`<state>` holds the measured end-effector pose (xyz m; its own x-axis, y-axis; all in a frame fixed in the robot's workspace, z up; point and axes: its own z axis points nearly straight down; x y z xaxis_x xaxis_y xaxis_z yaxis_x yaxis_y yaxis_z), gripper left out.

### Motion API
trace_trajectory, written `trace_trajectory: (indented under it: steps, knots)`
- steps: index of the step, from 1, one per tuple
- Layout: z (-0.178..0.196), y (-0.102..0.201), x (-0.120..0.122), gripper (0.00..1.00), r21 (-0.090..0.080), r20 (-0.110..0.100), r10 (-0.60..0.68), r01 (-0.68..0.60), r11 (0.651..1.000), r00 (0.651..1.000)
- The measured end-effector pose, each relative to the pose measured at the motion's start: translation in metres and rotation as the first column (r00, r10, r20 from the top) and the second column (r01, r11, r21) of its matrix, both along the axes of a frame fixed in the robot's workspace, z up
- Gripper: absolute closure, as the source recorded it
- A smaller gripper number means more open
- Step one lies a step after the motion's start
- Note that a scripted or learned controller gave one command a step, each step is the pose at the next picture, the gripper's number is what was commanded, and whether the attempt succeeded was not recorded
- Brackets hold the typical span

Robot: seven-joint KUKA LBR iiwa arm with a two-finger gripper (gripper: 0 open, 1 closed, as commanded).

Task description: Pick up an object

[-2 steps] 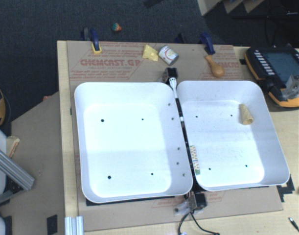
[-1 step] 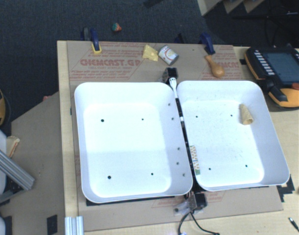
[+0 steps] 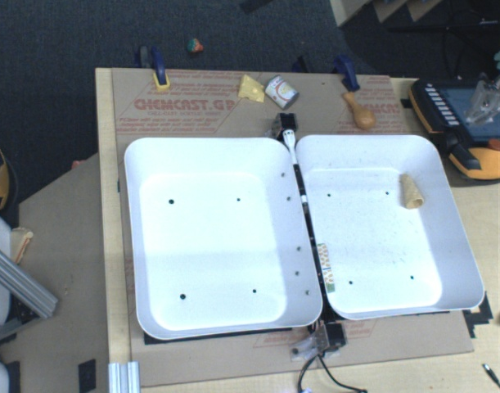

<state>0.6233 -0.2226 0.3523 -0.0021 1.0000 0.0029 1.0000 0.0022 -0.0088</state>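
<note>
We see a small tan piece [image 3: 411,191] lying in the right bin [image 3: 372,248]; the gripper's state we can't tell.

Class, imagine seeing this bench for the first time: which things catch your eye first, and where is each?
Two shallow white bins sit side by side: the left bin and the right bin. A small tan object lies near the right bin's far right side. Beyond the bins, a yellow piece rests on the brown board.

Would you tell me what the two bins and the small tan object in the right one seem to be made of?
Bins: apparently moulded plastic, smooth white with rounded rims. Tan object: possibly cork or wood, matte; too small to be sure.
</note>
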Motion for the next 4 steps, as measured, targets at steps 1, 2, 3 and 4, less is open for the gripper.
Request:
trace_trajectory:
  steps: [1,2,3,4]
  knots:
    - [-0.116,0.11,-0.021,1.0,0.004,-0.005,0.007,-0.007,1.0,1.0]
    - [0.012,0.13,0.003,1.0,-0.005,0.026,0.002,-0.002,1.0,1.0]
    - [-0.048,0.225,0.033,1.0,0.002,0.002,0.008,-0.008,1.0,1.0]
    - [0.143,0.289,0.044,1.0,0.0,0.031,0.005,-0.005,1.0,0.999]
